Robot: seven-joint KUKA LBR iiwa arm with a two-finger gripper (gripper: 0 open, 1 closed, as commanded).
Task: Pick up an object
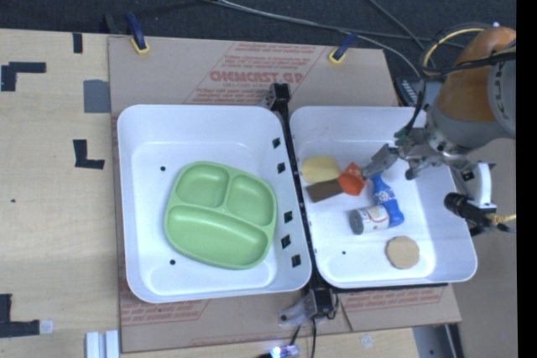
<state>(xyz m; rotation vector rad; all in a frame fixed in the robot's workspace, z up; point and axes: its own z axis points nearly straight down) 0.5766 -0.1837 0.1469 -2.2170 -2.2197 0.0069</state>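
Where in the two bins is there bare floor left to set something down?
Left bin: bare strips around the green divided plate, widest along the far wall. Right bin: bare at the far-left corner and the near-left floor beside the tan disc. The middle is crowded, from yellow piece to blue bottle, under the claw.

A green divided plate lies in the left white bin, on a brown cardboard sheet held by two clamps
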